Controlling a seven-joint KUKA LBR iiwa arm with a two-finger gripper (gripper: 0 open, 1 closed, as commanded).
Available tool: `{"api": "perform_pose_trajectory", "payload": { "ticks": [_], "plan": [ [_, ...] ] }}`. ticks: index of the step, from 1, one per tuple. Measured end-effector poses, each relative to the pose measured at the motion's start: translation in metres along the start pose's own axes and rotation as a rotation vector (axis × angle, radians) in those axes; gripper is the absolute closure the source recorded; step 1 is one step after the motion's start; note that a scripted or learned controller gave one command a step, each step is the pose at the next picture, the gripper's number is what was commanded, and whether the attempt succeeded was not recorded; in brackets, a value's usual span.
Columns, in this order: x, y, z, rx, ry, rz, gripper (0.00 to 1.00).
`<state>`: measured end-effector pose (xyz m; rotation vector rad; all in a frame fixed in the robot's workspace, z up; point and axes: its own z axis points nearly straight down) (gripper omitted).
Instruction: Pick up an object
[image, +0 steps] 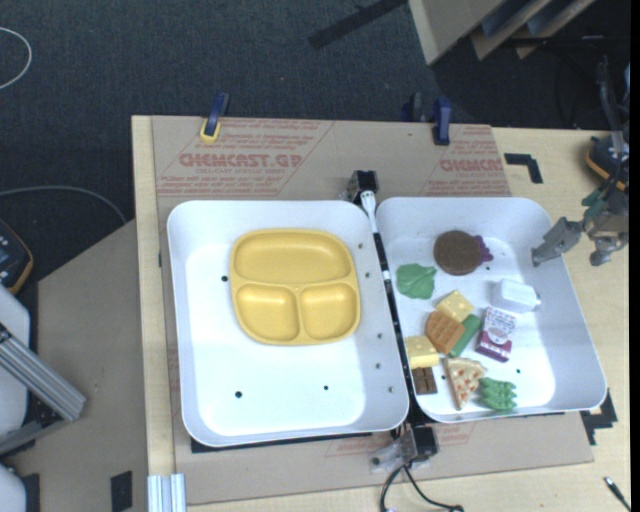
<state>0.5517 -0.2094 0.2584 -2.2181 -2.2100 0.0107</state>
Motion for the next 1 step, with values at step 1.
{"api": "perform_pose_trajectory", "payload": {
  "ticks": [1],
  "plan": [
    [0.0006, 0.0023, -0.0074, -0.013, -0.003, -0.004, 0.0]
  ]
}}
